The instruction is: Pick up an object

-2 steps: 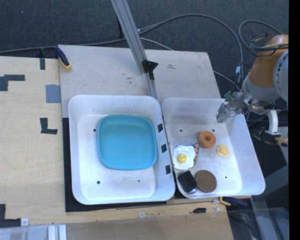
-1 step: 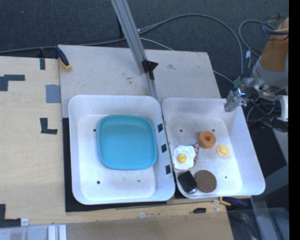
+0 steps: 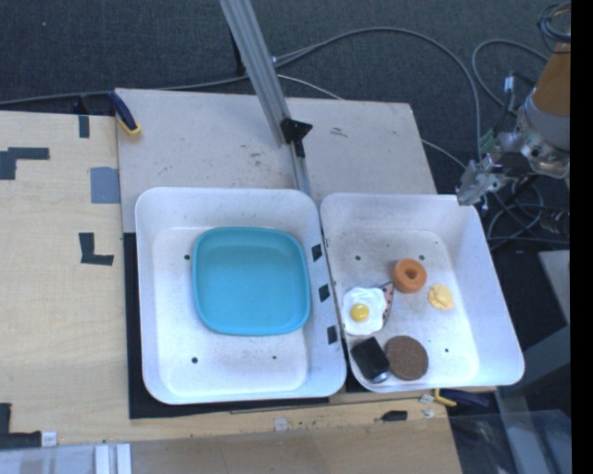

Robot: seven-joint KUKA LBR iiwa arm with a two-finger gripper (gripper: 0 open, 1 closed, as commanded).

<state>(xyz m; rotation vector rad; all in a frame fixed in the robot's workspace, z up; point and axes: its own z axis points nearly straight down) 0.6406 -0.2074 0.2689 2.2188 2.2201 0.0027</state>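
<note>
Light is even and fairly bright, seemingly from overhead, with soft shadows. The two white bins (image 3: 167, 370) are the brightest areas, nearly washed out along their rims. The blue plate (image 3: 250, 280) shows a mild sheen. The dark floor (image 3: 371, 18) is grainy. The whole frame is slightly soft; small things blur.

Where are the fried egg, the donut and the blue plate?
Fried egg (image 3: 363, 310): camera view, on its yolk.
Donut (image 3: 409, 275): camera view, on its ring.
Blue plate (image 3: 250, 280): camera view, on its flat middle.
</note>
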